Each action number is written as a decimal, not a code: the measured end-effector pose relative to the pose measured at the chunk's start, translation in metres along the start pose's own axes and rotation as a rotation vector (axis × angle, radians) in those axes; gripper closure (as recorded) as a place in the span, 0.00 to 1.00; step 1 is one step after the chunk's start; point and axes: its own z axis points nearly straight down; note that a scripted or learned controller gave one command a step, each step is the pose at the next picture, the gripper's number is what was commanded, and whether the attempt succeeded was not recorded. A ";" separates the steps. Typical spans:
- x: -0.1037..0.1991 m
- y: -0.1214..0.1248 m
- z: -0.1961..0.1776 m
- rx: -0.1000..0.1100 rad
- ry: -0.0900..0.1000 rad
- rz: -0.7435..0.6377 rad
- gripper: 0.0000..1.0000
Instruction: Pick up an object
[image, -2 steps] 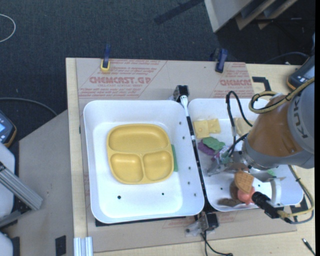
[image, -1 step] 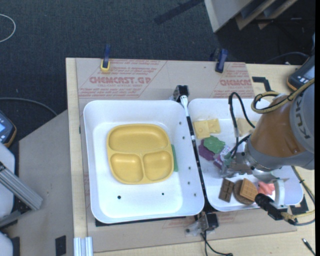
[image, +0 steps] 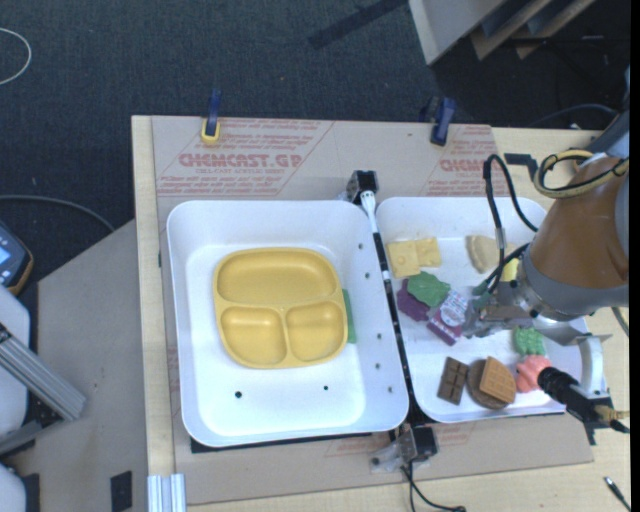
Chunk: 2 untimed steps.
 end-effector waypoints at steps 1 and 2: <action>-0.005 -0.001 -0.061 0.001 0.000 -0.001 1.00; -0.005 0.000 -0.069 0.002 0.001 -0.001 1.00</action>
